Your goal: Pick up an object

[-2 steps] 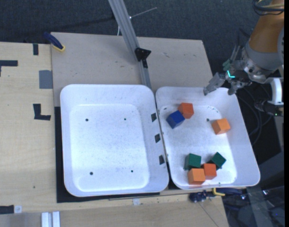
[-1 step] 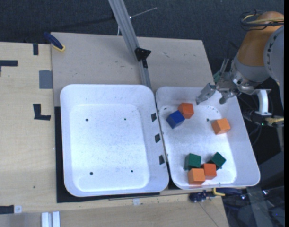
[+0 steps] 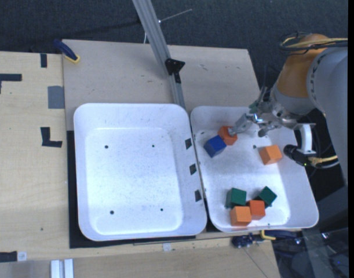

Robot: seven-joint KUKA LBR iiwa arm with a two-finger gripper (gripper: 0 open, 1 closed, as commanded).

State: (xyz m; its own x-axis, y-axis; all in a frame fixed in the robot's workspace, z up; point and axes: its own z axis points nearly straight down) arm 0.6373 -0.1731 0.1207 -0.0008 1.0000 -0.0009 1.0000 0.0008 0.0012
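- Your gripper (image 3: 241, 127) is in the right bin (image 3: 298, 204), near its upper wall, with the fingers reaching left toward a small orange-red block (image 3: 227, 135). You cannot tell from this slanted view whether the fingers are apart or together, nor whether the block is between them; the tips end just at its upper right corner.
- That orange-red block is a small cube, matte, lying in the upper left part of the right bin. A blue block (image 3: 214, 146) sits touching it on its lower left, tilted on the bin floor.
- To the right of the gripper you see a lighter orange block (image 3: 270, 154) lying alone, well apart from the pair.
- Near the bin's lower wall is a cluster: two dark green blocks (image 3: 236, 197), (image 3: 267, 195), with an orange block (image 3: 241, 215) and an orange-red one (image 3: 257, 208) packed close against them.
- The left bin (image 3: 84, 126) lies just beside the right one, its rims touching along the middle.
- Both bins rest on a pale wooden desk (image 3: 26, 167) marked with dark tape pieces; a grey metal bar (image 3: 153, 28) slants across the desk's far side, and dark carpet lies beyond.
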